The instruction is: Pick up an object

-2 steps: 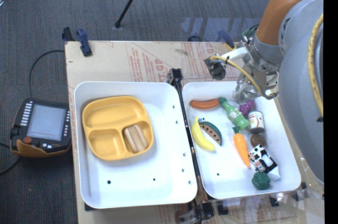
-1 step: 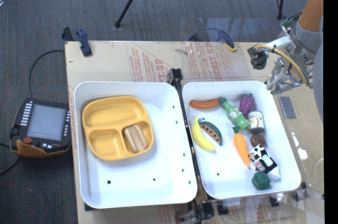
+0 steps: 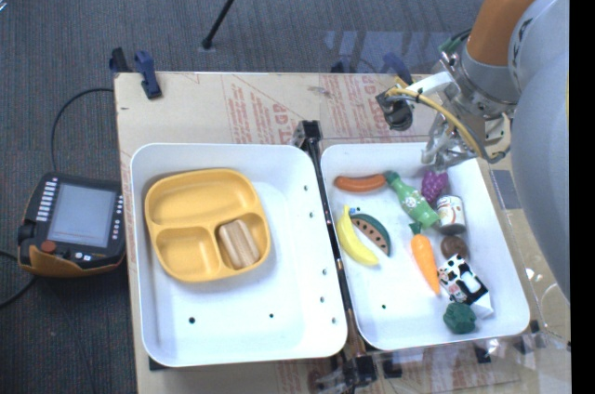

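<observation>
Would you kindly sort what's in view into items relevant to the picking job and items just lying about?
Relevant:
gripper
right bin toys: sausage, green bottle, grapes, can, banana, watermelon slice, carrot, broccoli

Lying about:
yellow tray
teach pendant
blue clamp

Red print on cardboard sheet [image 3: 279, 109] left of end effector [image 3: 444, 151]: upside down, too blurred to read. Small can [image 3: 451, 211] just below end effector carries label, illegible. No other readable text, numbers, brands.
</observation>
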Tool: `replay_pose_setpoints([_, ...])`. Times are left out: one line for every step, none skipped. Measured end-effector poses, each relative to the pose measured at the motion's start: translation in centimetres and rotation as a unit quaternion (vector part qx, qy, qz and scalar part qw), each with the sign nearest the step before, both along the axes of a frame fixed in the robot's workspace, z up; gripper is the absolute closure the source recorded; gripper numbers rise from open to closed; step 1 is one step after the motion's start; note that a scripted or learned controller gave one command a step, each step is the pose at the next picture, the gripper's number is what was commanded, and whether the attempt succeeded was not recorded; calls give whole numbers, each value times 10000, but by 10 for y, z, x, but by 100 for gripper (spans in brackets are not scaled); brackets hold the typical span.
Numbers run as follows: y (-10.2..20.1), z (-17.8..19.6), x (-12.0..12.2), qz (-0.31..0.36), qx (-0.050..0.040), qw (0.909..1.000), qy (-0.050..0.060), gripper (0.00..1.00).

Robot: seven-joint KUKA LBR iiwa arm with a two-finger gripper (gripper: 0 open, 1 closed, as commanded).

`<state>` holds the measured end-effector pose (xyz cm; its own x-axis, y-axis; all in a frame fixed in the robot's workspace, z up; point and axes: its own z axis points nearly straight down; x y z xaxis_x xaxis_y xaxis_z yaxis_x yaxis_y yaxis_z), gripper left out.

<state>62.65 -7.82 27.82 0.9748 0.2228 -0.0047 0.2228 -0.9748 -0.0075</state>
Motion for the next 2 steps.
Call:
replay_pose_setpoints([21,-48,-20,-132,-5,9999,30,100])
replay_pose_setpoints([-44,-22,12,-145,-26,9999,-17,100])
